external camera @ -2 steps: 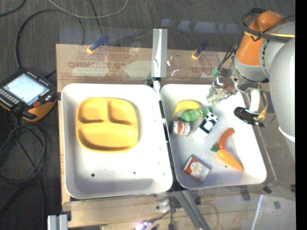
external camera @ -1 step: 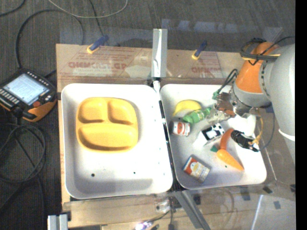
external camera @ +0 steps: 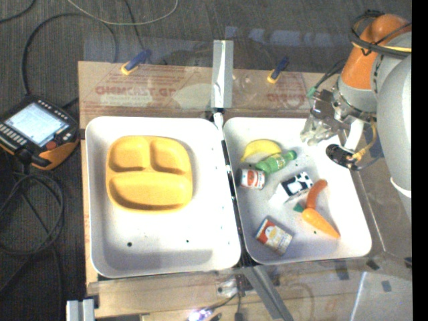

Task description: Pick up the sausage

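The sausage (external camera: 317, 192), a short reddish-brown link, lies tilted in the right part of the right bin (external camera: 361, 246). It sits just right of a black-and-white carton (external camera: 295, 184) and just above an orange carrot (external camera: 322, 224). My gripper (external camera: 317, 131) hangs over the bin's upper right corner, well above the sausage in the view and apart from it. Nothing shows in its grasp.
The right bin also holds a yellow fruit (external camera: 259, 148), a green bottle (external camera: 276, 160), a small red-and-white can (external camera: 252, 178) and a red-and-white box (external camera: 273, 236). A yellow divided tray (external camera: 151, 172) lies in the left bin (external camera: 160, 253). A handheld controller (external camera: 37, 129) rests far left.
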Tool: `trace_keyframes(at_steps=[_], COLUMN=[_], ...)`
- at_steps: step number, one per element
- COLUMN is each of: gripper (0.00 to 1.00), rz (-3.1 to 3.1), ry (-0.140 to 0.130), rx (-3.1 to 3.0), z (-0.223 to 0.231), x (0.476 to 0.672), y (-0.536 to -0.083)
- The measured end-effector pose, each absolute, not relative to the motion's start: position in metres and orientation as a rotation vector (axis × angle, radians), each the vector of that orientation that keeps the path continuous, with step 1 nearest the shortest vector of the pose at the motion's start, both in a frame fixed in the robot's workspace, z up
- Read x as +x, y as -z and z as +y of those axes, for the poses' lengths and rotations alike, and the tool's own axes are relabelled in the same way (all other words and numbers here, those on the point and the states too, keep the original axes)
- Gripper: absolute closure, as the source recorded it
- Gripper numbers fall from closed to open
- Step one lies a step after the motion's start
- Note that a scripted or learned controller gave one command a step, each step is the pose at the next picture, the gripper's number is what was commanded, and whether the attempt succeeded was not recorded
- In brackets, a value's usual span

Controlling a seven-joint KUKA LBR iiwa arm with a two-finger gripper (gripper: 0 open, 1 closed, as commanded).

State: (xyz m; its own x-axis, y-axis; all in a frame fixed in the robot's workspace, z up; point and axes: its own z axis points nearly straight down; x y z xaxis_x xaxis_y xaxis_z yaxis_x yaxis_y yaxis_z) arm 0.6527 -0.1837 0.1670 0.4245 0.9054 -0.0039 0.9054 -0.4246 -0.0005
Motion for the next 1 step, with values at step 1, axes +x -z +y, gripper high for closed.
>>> trace_keyframes(at_steps=[1], gripper=[1.0], rz=[1.565], ry=[0.008], rx=[2.724], z=[-0.2117], x=[0.5792], y=[-0.1388])
